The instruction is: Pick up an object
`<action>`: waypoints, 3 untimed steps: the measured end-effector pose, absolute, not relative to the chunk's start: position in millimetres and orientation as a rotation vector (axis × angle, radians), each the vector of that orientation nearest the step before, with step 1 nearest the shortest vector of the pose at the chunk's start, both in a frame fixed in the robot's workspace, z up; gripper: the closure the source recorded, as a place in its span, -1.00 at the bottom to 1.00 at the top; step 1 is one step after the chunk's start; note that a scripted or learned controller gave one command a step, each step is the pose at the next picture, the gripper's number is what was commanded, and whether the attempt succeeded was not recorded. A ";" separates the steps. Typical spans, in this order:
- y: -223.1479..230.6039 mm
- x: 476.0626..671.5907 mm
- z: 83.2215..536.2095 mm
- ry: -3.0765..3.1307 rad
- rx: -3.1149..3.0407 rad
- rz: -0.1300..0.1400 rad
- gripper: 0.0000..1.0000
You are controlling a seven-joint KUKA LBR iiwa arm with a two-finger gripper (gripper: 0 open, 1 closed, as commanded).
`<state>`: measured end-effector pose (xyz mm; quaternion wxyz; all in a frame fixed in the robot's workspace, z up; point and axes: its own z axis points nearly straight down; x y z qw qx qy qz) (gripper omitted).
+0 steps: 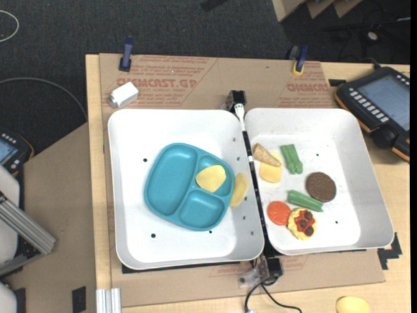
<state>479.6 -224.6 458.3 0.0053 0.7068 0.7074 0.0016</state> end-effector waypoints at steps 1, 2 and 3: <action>-223.2 478.7 359.2 2.227 2.228 -0.006 1.00; -224.4 479.9 432.8 2.215 2.213 0.005 1.00; -223.0 482.2 323.2 2.228 2.229 -0.006 1.00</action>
